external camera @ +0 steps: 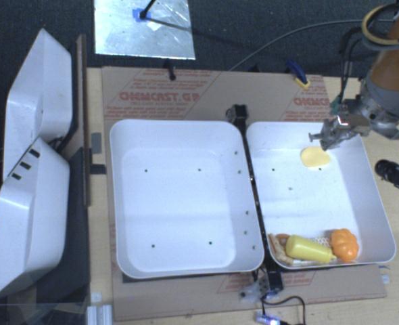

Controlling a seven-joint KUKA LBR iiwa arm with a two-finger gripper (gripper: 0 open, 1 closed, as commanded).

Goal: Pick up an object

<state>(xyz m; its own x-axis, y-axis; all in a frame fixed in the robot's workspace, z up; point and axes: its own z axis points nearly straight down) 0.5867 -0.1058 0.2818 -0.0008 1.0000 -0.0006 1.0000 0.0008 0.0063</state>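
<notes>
From the camera above we count two bins — the left bin (179,195) bare, the right bin (368,181) holding a pale yellow disc (314,157), a yellow bottle (309,248) and an orange fruit (344,244), one of each. The board (186,93) under them reads "CHEMCAST GP". The arm (389,80) leans in from the right, its gripper (332,135) low, just above the disc — perhaps touching it; we cannot tell the jaw state.
</notes>
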